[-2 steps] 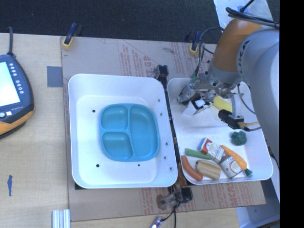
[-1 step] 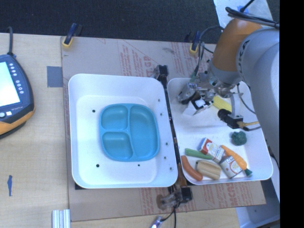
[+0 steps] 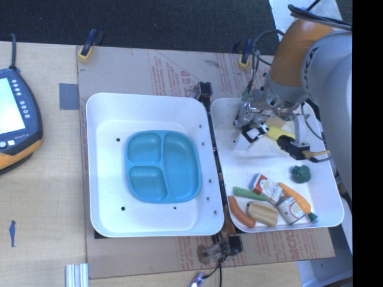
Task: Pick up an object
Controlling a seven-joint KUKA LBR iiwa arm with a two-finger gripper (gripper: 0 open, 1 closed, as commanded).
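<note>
A wooden bench (image 3: 48, 184) spreads left of the pincer, a brown cardboard sheet (image 3: 149, 70) laid over it. Dark carpet (image 3: 131, 8) runs behind. A pale floor patch (image 3: 299, 2) lies behind it. Light is bright and even.

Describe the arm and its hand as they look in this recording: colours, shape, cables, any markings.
The arm is bulky and rounded, with grey casing and a broad orange band above the wrist. Thin dark cables loop beside the wrist. The hand is a small cluster of metal and black parts with white pieces near the tips. No markings are legible.
</note>
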